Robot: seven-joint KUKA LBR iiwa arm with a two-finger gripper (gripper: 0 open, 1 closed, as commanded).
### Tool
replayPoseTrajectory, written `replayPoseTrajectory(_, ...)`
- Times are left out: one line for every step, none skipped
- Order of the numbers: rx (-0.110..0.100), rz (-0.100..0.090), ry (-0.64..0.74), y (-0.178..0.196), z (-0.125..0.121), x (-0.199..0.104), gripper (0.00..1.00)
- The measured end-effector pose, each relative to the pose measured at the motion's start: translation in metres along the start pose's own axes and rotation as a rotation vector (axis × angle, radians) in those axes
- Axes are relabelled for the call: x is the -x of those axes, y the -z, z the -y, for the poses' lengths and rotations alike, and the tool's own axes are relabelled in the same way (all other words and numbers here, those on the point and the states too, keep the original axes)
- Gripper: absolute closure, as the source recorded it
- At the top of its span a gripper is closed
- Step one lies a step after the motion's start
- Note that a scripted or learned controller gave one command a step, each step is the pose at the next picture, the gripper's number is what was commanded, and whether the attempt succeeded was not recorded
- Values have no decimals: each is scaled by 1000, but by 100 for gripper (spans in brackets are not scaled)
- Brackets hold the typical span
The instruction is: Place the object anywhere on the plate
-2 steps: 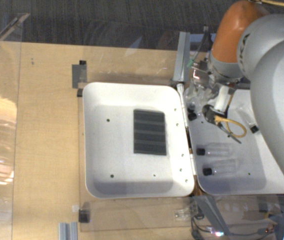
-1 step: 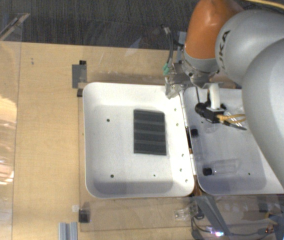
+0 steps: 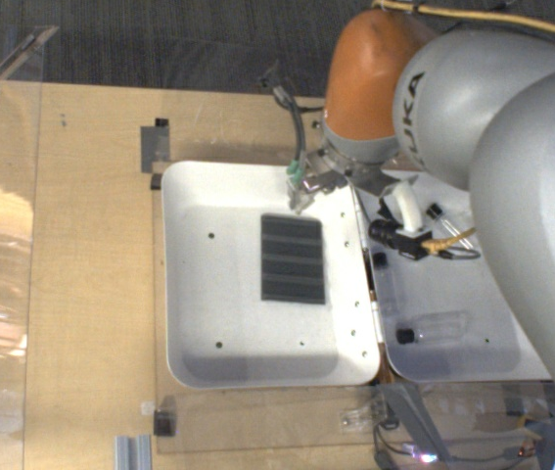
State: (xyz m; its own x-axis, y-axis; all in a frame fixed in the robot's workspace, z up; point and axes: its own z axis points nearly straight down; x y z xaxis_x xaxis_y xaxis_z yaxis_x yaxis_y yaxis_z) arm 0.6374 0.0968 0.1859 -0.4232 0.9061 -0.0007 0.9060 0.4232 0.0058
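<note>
Jaws [image 3: 301, 186] hover over the left bin [image 3: 189, 262] near the dark plate [image 3: 293, 258]; their opening cannot be told.

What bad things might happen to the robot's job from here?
1. The gripper hangs at the back rim of the left white bin, so it might bump that rim going down.
2. The dark ribbed rectangular plate lies flat in the bin; a drop from here could land behind it.
3. The clear plastic bottle in the right white bin looks hard to spot.
</note>
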Motion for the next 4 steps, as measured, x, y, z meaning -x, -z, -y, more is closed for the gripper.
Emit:
replayPoseTrajectory(-4,0,-427,-77,-43,-37,100)
replayPoseTrajectory(1,-1,-401,-33,-82,-101,100)
replayPoseTrajectory(0,-1,-135,-91,-17,-118,100)
replayPoseTrajectory(16,3,314,-93,24,-108,100)
